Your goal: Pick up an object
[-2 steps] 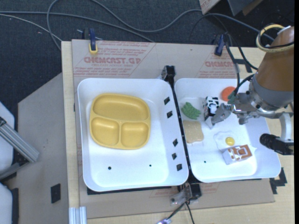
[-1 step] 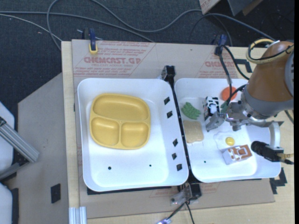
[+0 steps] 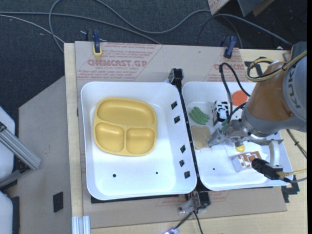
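I see my tool [image 3: 218,136] low in the right white bin [image 3: 214,177], over a pale beige flat piece [image 3: 199,134], just near of a green ridged object [image 3: 198,114]. I cannot tell its state. A yellow divided plastic plate [image 3: 126,126] lies in the left white bin [image 3: 131,182].

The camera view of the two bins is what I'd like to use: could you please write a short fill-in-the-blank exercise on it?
1. The yellow divided plate lies in the ____ bin of the view.
2. The plate has ____ compartments.
3. The green object lies in the ____ bin of the view.
4. The gripper hangs over the ____ bin of the view.

Missing words: left; three; right; right
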`<state>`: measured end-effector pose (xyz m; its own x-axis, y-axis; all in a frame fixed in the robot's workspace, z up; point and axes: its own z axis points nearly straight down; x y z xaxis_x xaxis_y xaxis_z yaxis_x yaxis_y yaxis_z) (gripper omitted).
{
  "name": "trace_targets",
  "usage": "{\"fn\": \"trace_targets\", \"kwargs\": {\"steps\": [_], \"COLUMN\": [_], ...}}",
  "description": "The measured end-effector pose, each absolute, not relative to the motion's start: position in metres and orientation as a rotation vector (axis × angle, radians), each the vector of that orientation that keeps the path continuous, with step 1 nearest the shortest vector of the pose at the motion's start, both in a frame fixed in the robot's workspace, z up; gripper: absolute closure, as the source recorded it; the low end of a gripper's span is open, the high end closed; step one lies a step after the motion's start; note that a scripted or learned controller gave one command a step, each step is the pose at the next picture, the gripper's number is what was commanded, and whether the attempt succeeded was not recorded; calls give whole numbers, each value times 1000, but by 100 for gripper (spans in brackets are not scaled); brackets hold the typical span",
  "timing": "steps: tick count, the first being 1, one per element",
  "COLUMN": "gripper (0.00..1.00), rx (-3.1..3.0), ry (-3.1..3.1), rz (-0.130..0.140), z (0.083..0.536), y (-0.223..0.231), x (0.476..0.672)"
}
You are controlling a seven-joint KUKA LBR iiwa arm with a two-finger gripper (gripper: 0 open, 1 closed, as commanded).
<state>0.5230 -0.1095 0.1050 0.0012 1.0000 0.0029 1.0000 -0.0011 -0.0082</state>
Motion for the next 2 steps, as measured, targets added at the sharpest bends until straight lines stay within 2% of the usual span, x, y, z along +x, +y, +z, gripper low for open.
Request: {"fn": "trace_targets", "kwargs": {"steps": [1,2], "gripper": [100,100], "rx": [-2222,-2226], "ry": [-2220,-2223], "rz": [-2,-4], "z": [120,167], "y": [-110,-119], "x": [525,527]}}
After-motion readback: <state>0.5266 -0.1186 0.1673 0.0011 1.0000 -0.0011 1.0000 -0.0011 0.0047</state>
